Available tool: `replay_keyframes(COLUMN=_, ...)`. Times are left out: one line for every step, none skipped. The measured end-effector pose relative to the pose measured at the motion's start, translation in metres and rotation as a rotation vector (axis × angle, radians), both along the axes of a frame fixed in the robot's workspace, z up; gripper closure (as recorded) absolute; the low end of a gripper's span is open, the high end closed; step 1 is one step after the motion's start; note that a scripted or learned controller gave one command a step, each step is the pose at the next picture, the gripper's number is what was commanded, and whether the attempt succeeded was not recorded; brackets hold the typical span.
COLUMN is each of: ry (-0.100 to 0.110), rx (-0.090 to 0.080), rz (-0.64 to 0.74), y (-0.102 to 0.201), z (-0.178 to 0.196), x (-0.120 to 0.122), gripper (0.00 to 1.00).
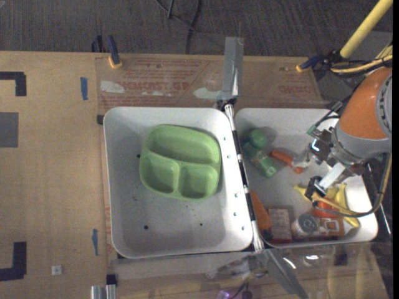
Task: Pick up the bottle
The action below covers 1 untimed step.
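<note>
A green bottle [259, 149] lies in the right bin [293, 118], close to its left wall, with its cap end toward the bin's back. A second bottle-like container [317, 226] with a pale cap and an orange label lies along that bin's front wall. My gripper [311, 169] hangs over the middle of the right bin, to the right of the green bottle and apart from it. Its two fingers [316, 147] stand spread, open, with nothing between them. An orange carrot-shaped piece [282, 158] lies between the green bottle and the gripper.
The left bin [124, 217] holds a green divided plate [181, 162]. In the right bin there are also a yellow item [341, 199] under the gripper, a brown box [280, 223] and an orange piece [259, 209] along the left wall. The arm's orange band [369, 108] overhangs the bin's right side.
</note>
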<state>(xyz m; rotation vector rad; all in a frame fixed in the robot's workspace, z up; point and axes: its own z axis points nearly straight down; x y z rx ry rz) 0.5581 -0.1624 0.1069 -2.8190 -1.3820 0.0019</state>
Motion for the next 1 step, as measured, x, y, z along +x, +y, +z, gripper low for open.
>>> replay_keyframes(ry=-0.004, rx=-0.002, rz=0.352, y=0.0146, z=0.0310, x=0.0077, gripper=0.00)
